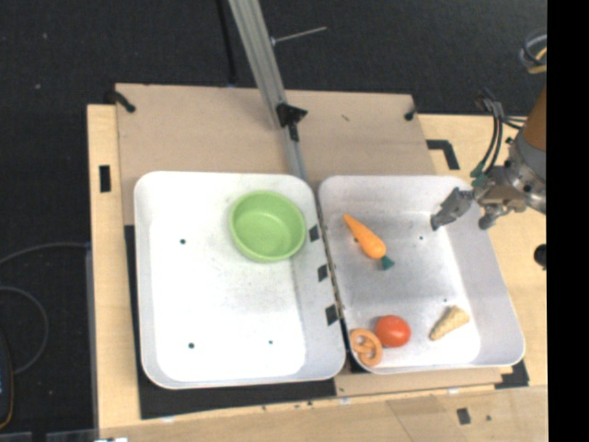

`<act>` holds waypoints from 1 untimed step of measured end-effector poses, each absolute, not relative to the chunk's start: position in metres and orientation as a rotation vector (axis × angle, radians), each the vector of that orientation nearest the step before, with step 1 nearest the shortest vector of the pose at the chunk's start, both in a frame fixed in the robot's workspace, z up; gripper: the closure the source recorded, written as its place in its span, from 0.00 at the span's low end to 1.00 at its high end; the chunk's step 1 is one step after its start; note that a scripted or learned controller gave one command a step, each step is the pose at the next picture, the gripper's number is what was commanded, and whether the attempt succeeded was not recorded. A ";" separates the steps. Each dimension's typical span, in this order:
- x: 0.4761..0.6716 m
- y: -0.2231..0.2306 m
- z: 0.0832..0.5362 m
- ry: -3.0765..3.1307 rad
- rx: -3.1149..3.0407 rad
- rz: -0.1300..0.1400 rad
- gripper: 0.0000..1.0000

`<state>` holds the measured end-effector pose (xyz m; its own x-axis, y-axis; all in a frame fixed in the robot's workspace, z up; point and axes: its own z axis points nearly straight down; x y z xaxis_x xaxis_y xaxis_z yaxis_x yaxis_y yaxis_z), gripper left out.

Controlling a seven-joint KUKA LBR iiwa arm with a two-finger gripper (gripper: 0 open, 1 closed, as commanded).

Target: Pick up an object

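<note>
The hand (469, 208) sits at the right of the frame, over the upper right corner of the right bin (479, 274). One dark finger (450, 208) points down and to the left, the other (488, 215) is just to its right, and a clear gap shows between them with nothing in it. The grey wrist runs off the right edge of the frame, with thin cables looping above it.

Below and to the left of the hand, well apart from it, a carrot (365, 238) lies at a slant in the upper left part of the right bin, its green tip pointing to the lower right. Along the lower edge of that bin a tan wedge (449, 322) lies toward the right. A red tomato (393, 331) sits left of the wedge, and a small orange ring-shaped piece (365, 345) touches the tomato's lower left side, near the bin's corner.

The left bin (221, 330) holds a green bowl (267, 226), upright, in its upper right part.

Both bins rest side by side on the desk (350, 122). A grey metal bar (258, 53) rises from the seam between the bins toward the top of the frame.
</note>
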<state>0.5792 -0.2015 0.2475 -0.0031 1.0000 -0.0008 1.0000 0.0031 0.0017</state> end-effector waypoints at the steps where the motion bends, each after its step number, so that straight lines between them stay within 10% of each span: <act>1: 0.579 -0.201 0.247 2.224 2.216 0.001 0.00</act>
